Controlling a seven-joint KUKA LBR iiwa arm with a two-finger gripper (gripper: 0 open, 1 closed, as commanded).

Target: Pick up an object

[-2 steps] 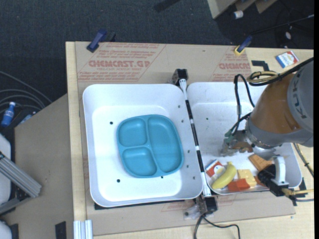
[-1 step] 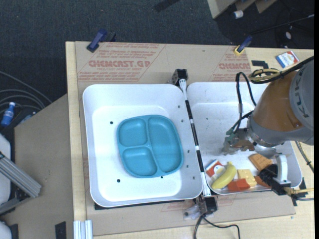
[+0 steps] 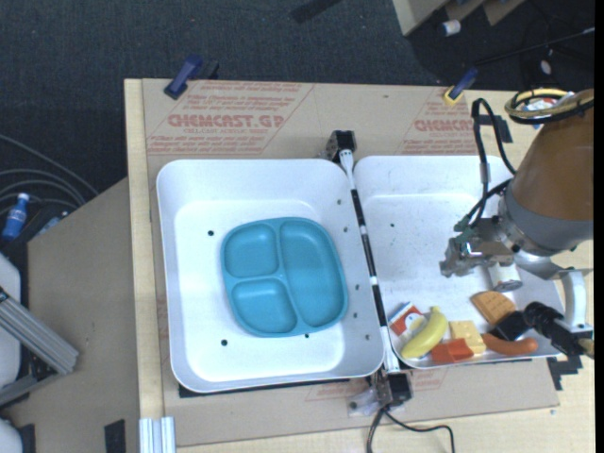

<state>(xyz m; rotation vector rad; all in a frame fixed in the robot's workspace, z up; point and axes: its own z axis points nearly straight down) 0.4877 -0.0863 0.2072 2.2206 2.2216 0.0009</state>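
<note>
Gripper (image 3: 469,256) hangs over bare floor of the right bin (image 3: 415,215), nothing between its fingers (spread not readable). Banana (image 3: 427,334) lies toward the near-left corner with other toy food, long axis slanting; reach goes down-left from the tool.

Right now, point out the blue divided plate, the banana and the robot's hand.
blue divided plate (image 3: 283,276): camera view, on the ridge where its compartments meet.
banana (image 3: 427,335): camera view, on its yellow middle.
hand (image 3: 464,258): camera view, at the metal fingertip end.
</note>
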